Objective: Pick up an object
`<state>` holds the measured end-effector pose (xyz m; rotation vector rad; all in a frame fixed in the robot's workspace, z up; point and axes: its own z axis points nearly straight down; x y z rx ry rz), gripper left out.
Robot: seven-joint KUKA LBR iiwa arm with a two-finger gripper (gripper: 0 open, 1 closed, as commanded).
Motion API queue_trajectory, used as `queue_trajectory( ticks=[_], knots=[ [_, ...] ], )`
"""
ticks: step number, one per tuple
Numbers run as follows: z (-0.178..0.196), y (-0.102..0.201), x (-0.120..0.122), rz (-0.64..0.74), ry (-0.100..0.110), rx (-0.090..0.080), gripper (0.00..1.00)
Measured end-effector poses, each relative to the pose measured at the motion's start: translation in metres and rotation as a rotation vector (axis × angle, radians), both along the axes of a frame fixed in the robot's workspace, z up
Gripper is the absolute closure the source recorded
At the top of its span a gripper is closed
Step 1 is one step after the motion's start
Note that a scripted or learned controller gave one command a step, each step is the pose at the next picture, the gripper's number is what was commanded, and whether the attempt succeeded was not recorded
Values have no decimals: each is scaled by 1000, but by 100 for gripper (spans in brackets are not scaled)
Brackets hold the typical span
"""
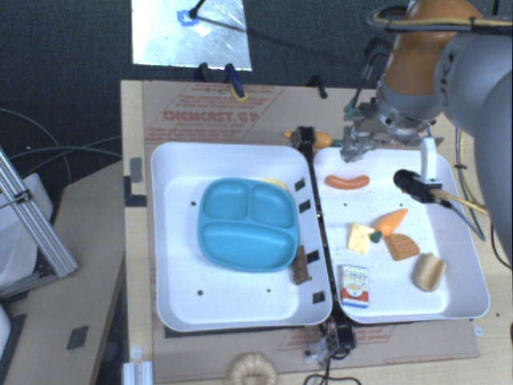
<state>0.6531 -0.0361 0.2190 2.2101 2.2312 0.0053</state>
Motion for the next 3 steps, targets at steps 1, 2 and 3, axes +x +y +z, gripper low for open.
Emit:
queue_trajectory(
  ticks=[1,2,3],
  knots=[
    [14,48,10,0,0,1,100],
    [4,58,9,-3,1,-1,100],
    [-4,51,14,-9,1,-2,100]
  ],
)
